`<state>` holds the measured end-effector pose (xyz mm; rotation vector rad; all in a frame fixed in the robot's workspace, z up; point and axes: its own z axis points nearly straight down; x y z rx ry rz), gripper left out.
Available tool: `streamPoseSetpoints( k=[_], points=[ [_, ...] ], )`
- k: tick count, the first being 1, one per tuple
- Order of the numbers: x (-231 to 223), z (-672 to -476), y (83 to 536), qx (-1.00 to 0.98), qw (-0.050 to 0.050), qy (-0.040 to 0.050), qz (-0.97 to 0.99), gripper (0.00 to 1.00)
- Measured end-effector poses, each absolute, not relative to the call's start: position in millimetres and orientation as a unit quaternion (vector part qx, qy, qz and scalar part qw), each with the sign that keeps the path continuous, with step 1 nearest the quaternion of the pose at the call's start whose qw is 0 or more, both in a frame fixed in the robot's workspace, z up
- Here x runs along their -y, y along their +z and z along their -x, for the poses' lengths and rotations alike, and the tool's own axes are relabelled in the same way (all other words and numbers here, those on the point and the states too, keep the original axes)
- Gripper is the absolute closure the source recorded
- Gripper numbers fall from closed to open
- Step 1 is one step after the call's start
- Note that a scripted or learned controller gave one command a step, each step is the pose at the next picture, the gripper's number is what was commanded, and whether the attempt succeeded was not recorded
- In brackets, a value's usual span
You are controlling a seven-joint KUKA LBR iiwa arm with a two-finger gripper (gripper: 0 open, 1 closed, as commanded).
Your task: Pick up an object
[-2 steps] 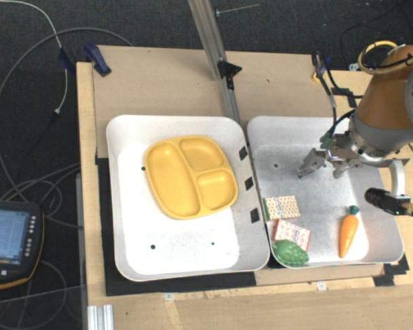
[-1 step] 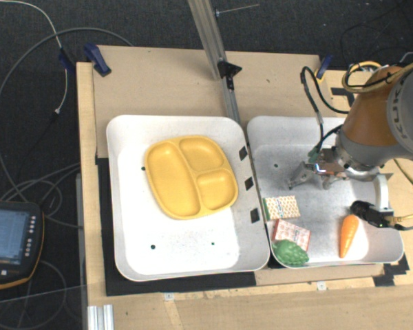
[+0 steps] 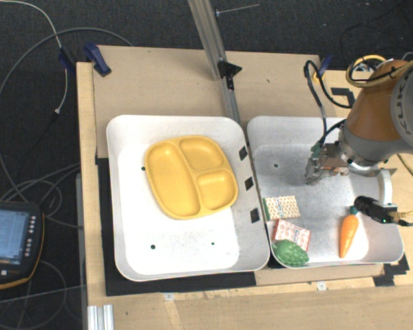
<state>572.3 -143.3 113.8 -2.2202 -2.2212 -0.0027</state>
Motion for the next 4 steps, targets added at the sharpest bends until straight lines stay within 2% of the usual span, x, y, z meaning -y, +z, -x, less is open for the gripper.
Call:
streamPoseSetpoints(
  k=[2, 3, 4],
  points=[
    [147.5, -569.6, 207.3, 0.708, -0.003, -0.0018, 0.707, 1.00],
    [101.9, -579.8, 206.1, 0.709, 0.000, -0.0015, 0.705, 1.00],
    [43.6, -582.1, 201.6, 0.710, 0.002, -0.0006, 0.705, 1.00]
  ],
)
